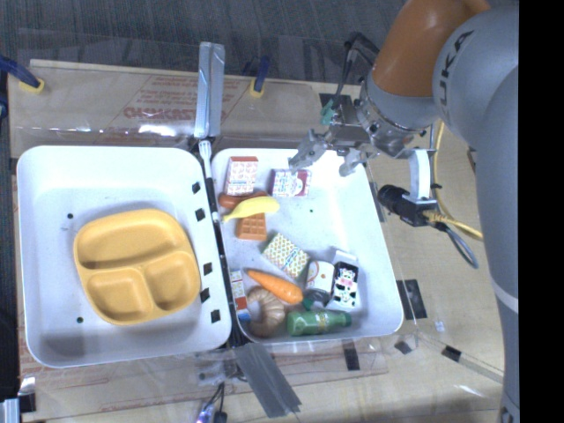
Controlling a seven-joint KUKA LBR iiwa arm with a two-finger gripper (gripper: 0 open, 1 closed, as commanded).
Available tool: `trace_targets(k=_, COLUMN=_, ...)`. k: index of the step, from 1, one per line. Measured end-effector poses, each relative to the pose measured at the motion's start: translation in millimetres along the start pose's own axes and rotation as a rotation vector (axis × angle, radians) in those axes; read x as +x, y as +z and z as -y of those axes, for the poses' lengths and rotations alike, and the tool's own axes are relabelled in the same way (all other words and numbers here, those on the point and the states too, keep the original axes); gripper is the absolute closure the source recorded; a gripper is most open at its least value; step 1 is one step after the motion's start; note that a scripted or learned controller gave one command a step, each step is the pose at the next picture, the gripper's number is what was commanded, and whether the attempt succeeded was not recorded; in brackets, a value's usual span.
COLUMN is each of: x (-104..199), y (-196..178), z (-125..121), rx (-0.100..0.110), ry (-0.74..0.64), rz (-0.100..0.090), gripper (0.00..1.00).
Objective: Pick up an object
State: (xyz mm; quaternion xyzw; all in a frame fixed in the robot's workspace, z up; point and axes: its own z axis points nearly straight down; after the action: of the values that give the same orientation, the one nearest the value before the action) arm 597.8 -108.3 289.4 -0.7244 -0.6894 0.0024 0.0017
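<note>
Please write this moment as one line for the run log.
hand: open, holds nothing | place: above right bin far edge | nearest: small carton | tray: in left bin

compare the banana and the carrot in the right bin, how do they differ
The banana is yellow; the carrot is orange. The banana curves, while the carrot runs straight and tapers to a point. The banana lies in the bin's upper left part, near the wall between the bins; the carrot lies lower, among the clutter toward the bottom. Both are long toy foods lying flat in the right bin, and both lie apart from the gripper.
</note>
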Motion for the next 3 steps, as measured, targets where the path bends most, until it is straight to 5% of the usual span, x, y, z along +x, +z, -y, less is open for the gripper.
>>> trace_targets(k=1, x=2, y=185, z=-40, rx=0.004, ry=-0.183, rz=-0.002, gripper=0.0)
trace_targets(k=2, x=-21, y=202, z=-8, rx=0.004, ry=-0.124, rz=-0.002, gripper=0.0)
trace_targets(k=3, x=-20, y=202, z=111, rx=0.003, ry=-0.264, rz=-0.005, gripper=0.0)
